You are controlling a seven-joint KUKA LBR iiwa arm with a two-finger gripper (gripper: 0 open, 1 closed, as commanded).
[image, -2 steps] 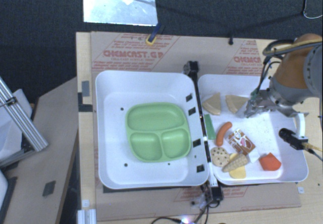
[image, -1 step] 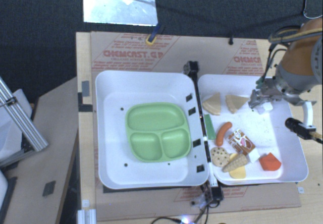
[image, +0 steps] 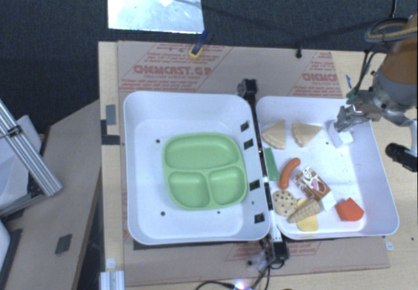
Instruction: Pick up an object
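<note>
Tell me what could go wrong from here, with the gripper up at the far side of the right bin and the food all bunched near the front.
1. The gripper sits over bare bin floor, apart from every item; closing there would likely grab nothing.
2. The cookie, cone and wrapped candy touch or overlap, so a grasp may slip or lift two.
3. The green stick lies against the right bin wall, leaving little finger room.

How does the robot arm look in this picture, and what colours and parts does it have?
The arm is grey metal with a broad orange band above the wrist. A yellowish cable loop sits on top of it. The small gripper is silvery grey metal. A dark rounded part shows below the arm.
</note>
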